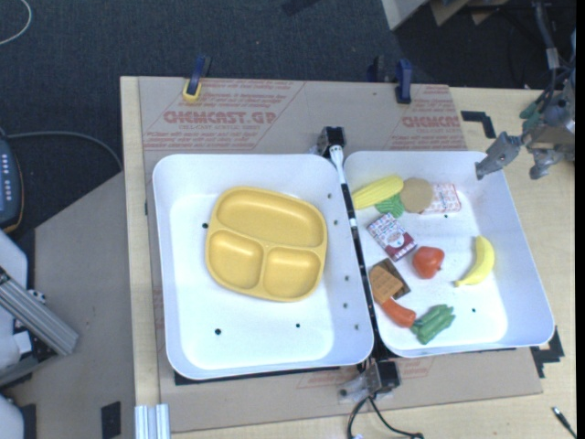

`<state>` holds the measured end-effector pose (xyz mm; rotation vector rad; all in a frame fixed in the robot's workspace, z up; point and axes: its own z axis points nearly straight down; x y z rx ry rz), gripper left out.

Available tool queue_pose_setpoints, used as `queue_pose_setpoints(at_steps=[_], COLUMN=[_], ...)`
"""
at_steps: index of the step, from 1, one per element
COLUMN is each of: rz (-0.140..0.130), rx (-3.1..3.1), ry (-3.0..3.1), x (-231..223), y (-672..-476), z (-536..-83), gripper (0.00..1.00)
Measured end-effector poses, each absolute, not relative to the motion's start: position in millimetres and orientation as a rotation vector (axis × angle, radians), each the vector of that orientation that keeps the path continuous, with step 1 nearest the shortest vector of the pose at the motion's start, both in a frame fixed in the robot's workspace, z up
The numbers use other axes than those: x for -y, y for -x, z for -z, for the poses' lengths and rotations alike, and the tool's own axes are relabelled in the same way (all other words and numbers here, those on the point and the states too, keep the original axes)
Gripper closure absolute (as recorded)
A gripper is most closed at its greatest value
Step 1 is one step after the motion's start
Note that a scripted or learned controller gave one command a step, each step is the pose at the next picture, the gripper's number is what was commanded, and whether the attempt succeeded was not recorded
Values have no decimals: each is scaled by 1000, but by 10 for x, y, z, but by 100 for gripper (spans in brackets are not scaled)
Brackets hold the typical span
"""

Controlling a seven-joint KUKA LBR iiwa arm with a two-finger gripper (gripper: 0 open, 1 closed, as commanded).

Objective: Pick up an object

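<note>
The gripper [516, 154] hangs at the upper right of the camera view, above the far right corner of the right bin [521, 273], well apart from everything lying in it. The step in hand looks like the approach, so the first thing to do well is to choose a piece with bare floor around it. The banana [479, 262] lies alone near the right wall and the tomato [428, 261] sits just left of it with some room; either seems a safer target than the crowded group by the divider, where the corn cob [377, 190], the round biscuit [417, 195], the red carton [391, 236], the brown block [388, 282], the carrot [397, 312] and the green beans [433, 322] lie close together or touching. For the banana, the jaws would best straddle its narrow width, turned across its curve, and come straight down so neither tip pushes it against the wall.

The jaws appear spread apart, with nothing between them, and they touch nothing. The left bin [183, 318] on the worktop [146, 126] carries a yellow divided plate [267, 243].
</note>
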<state>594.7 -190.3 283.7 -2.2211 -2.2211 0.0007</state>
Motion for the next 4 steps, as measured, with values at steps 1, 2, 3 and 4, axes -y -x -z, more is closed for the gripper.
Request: queue_pose_setpoints(at_steps=[1, 2, 3, 4], rz=[-5, -5, -5, -6], rx=[2220, 2217, 2218, 2216], ry=[2215, 2218, 2217, 2217], x=[1854, 1876, 1859, 1915], y=[-6035, -5987, -6015, -6003], z=[-2332, -1889, -1452, -834], gripper=[0, 0, 0, 0])
